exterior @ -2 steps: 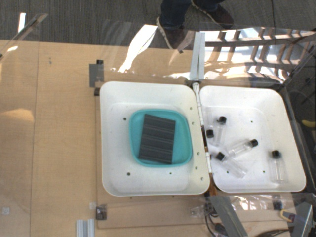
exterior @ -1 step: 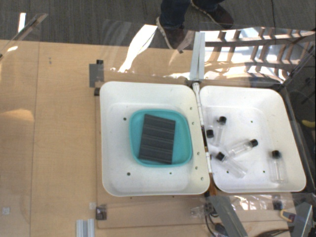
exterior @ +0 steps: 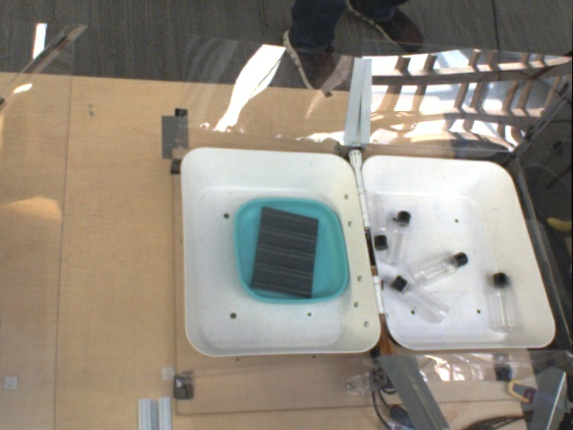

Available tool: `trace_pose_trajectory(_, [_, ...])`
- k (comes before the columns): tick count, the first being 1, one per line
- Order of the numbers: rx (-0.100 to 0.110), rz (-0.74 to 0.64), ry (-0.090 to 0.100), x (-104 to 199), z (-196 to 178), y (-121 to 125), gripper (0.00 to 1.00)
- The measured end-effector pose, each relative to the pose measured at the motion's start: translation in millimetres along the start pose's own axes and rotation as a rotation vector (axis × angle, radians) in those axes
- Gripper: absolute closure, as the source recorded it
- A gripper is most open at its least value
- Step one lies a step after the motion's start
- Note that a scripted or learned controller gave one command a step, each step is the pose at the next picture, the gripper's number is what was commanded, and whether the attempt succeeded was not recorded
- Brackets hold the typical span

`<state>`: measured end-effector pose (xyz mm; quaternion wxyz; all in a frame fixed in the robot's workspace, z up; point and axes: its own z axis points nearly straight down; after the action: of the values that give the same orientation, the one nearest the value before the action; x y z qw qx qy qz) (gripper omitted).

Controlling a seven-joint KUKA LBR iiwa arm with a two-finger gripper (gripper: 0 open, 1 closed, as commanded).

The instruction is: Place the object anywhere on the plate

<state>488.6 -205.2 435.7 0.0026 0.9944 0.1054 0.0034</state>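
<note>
1. Dark ribbed rectangular block [exterior: 286, 253] lies flat on the teal plate [exterior: 247, 276] in the left bin [exterior: 206, 321]; task looks done.
2. Hand: state cannot be told from this view.
3. Risk: a further grab could drag the block off the plate, since the plate rim is shallow and smooth.
4. Right bin [exterior: 528, 321] holds several clear vials with black caps [exterior: 439, 269], scattered; round and glossy, so they probably roll or slip.
5. Bins are white glossy plastic with rounded corners, on a tan wooden table [exterior: 89, 240].
</note>
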Motion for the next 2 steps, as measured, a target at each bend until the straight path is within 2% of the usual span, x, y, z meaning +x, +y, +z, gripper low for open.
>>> trace_pose_trajectory(2, [0.0, 0.0, 0.0, 0.0, 0.0, 0.0, 0.0])
